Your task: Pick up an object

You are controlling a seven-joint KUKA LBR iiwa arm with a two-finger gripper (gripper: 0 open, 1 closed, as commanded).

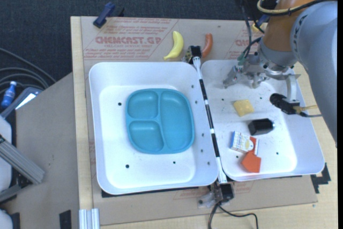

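- Your bench (134,40) is reading "CHEMCAST G.P" behind the bins.
- Your gripper (245,75) is hovering over the right bin (308,153); cannot tell its state.
- A small carton (242,142), print unreadable, is lying mid-bin.

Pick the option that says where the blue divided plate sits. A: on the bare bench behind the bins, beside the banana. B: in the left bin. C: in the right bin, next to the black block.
B: the blue divided plate lies flat in the middle of the left bin, while the black block is in the right bin.
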